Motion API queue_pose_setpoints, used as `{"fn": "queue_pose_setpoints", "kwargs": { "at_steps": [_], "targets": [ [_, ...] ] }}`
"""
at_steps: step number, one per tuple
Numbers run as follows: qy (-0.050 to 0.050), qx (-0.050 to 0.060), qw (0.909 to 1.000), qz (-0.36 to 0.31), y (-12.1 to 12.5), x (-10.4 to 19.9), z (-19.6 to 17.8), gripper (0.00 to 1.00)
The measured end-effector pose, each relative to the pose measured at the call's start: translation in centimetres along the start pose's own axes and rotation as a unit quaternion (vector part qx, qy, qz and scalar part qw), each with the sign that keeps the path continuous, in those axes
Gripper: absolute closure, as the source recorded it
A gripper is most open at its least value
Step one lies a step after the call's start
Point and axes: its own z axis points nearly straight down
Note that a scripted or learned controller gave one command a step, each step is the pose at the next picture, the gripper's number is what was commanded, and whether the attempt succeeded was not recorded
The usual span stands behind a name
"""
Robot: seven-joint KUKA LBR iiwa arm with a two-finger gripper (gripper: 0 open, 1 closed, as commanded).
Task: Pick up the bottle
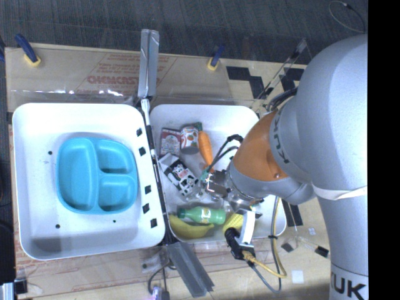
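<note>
Glossy, seemingly plastic bottle [201,215]; smooth white plastic bins [28,167]; matt blue tray [97,174]

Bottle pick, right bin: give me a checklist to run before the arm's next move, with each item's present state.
1. Bottle lies in the right bin: ok.
2. Bottle top side unobstructed: ok.
3. Bottle free of neighbours: not ok, it lies against the banana.
4. Gripper is above the bottle: not ok, offset toward the bin's middle.
5. Jaws' state: cannot tell.
6. Bottle held: not ok.
</note>
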Motion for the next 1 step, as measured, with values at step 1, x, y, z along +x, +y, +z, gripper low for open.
{"fn": "queue_pose_setpoints", "kwargs": {
  "at_steps": [1],
  "targets": [
    [0.001, 0.001, 1.0000, -0.003, 0.00, 0.07, -0.93, 1.00]
  ]
}}
